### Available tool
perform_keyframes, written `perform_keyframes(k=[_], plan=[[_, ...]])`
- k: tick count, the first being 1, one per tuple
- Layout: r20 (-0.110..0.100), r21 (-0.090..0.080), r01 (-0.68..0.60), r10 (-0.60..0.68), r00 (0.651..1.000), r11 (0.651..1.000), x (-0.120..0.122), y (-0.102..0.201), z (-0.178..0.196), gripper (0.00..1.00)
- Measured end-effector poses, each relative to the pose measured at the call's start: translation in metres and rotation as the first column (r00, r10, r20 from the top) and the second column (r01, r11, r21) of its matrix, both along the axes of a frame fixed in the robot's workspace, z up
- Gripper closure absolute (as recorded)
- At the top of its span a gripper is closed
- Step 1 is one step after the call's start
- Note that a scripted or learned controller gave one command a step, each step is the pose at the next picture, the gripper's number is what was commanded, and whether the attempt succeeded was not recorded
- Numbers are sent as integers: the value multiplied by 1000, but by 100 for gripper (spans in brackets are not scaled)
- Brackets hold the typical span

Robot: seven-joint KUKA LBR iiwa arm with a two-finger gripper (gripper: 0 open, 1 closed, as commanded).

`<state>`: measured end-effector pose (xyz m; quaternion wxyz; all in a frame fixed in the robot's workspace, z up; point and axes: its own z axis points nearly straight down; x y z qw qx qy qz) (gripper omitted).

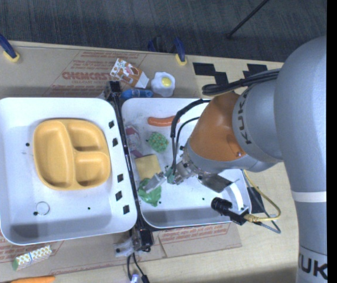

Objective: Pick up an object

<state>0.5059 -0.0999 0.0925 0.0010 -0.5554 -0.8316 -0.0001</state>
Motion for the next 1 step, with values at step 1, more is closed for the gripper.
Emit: perform_keyframes(k=[1], plan=[[1,1,23,-23,1000,1000,-8,-3,0,0]])
